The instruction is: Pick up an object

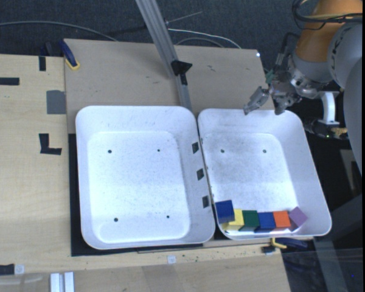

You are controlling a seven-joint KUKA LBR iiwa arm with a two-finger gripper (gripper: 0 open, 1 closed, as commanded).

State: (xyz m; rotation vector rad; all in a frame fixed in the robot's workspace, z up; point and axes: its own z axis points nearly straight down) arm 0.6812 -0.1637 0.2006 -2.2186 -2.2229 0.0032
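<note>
Several small blocks lie in a row along the near edge of the right bin (304, 157): a blue block (224, 210) on a yellow block (233, 222), then a green block (250, 218), a second blue block (266, 221), an orange block (281, 219) and a purple block (297, 216). My gripper (266, 102) hangs over the far rim of the right bin, well away from the blocks. Its two fingers stand apart with nothing between them.
The left bin (85, 163) sits beside the right one, joined by black clips (200, 174). A slanted metal pole (161, 32) rises behind the bins. Black tape marks (47, 143) lie on the bench at left. A yellow-blue clamp (288, 243) sits at the near edge.
</note>
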